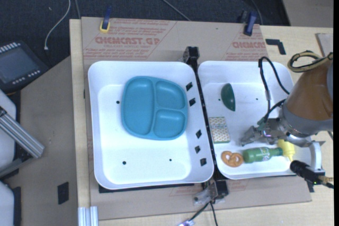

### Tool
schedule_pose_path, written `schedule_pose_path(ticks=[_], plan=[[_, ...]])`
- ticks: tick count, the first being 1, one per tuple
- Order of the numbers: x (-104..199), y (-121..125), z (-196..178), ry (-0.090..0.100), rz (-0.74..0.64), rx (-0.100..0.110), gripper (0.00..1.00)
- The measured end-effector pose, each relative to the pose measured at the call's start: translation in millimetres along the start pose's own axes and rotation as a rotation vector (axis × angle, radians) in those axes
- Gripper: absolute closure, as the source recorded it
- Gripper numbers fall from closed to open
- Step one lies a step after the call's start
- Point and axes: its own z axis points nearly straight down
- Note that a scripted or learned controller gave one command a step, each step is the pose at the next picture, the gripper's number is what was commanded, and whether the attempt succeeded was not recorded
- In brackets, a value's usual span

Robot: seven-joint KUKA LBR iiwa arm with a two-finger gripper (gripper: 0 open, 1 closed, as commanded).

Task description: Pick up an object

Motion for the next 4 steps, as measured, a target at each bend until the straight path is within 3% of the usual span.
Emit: schedule_pose_path(ticks=[1, 2, 4], plan=[[0, 0, 5, -0.001, -0.001, -0.004, 0.0], [1, 0, -6, -0.001, -0.001, -0.006, 1.0], [1, 6, -113, -0.005, -0.002, -0.013, 1.0]])
